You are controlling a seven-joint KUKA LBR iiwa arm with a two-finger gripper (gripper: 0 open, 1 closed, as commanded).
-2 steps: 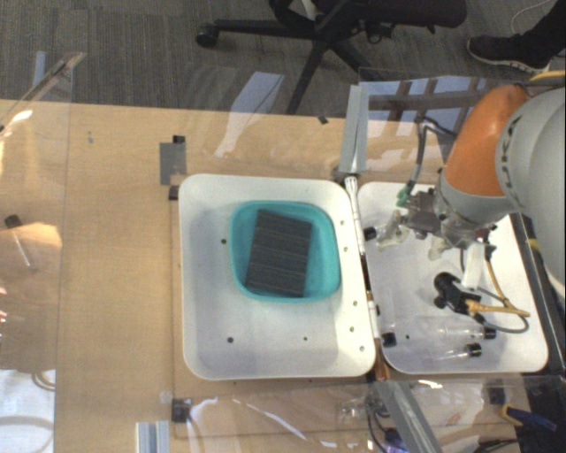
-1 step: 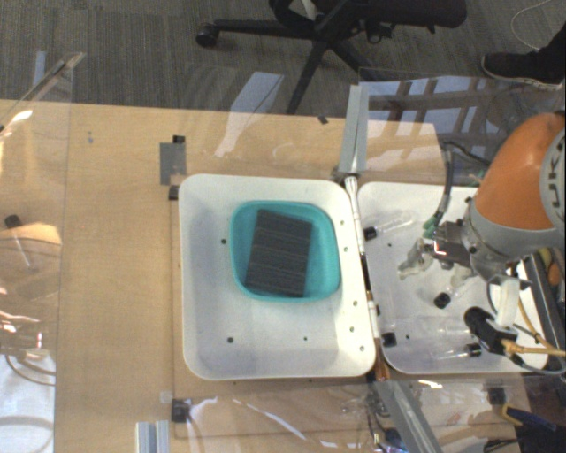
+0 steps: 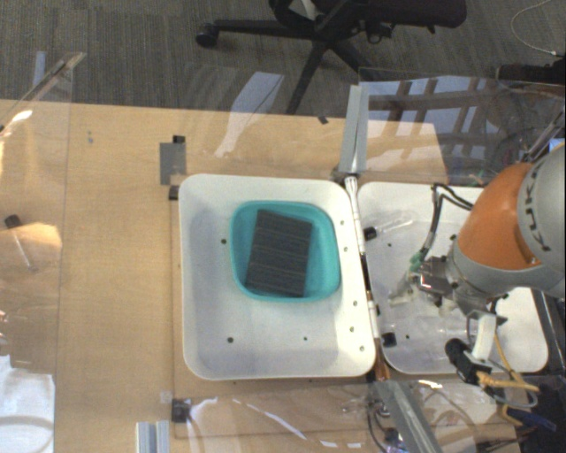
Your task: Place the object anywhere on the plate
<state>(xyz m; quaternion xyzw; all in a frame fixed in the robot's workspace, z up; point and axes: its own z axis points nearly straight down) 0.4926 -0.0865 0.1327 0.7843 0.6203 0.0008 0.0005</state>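
On the far left, bare wooden bench [image 3: 97, 265] ran under a clear sheet that threw pale glare, and nothing there bore on the task. Next came the left shallow white plastic bin [image 3: 199, 336], and in its upper middle sat the teal rounded-square plastic plate [image 3: 329, 257]. A dark grey ribbed rectangular block [image 3: 280, 254] lay flat on that plate, slightly turned, well inside the rim on every side. Judged from that, the block was the task's object and the placing was already done: it rested wholly on the plate and nothing touched it.

The raised rims where the two bins met formed a low ridge just right of the plate, with a grey metal upright [image 3: 355, 133] rising from its top end. Any reach back to the plate would have had to clear that ridge.

Over the right shallow white bin [image 3: 398, 212] hung the grey arm with its orange band [image 3: 495, 232], its gripper [image 3: 427, 281] well apart from the plate. How the jaws stood I cannot tell; cables and glare cluttered that spot. A black office chair base [image 3: 336, 26] stood beyond the bench.
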